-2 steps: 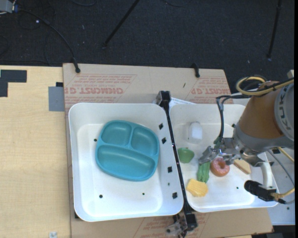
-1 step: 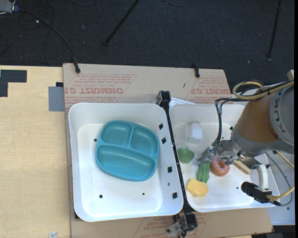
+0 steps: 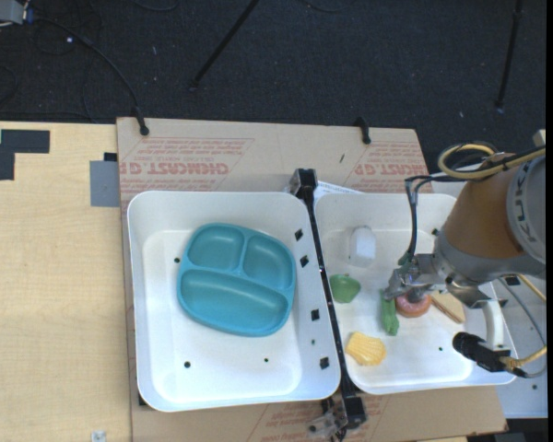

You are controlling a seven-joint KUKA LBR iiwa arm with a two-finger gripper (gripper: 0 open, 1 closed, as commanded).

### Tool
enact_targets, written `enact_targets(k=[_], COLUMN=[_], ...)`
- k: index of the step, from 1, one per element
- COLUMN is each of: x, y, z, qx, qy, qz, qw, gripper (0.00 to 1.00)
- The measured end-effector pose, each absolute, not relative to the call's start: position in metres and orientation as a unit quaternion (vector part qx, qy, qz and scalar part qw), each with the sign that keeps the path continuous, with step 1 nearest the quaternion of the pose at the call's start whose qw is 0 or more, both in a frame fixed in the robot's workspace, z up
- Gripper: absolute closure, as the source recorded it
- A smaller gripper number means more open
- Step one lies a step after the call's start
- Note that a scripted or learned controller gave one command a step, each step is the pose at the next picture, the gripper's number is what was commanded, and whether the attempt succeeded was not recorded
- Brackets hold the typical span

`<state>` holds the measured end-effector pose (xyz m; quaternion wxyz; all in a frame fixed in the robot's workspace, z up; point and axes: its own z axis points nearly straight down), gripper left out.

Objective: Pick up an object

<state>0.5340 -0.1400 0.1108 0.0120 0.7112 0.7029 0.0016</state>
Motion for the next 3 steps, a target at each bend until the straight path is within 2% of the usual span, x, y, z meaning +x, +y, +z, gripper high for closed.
enact_targets(k=[1,2,3], x=[0.534,0.534,0.529], y=[-0.146,-0.147,-0.095], z=[0.173,0.225,0.231], qx=[0.709,0.707,0.705], qy=[0.706,0.708,0.709], qz=[0.0005,0.0008,-0.0001], qw=[0.001,0.001,-0.002], gripper=[1.00,1.00,1.00])
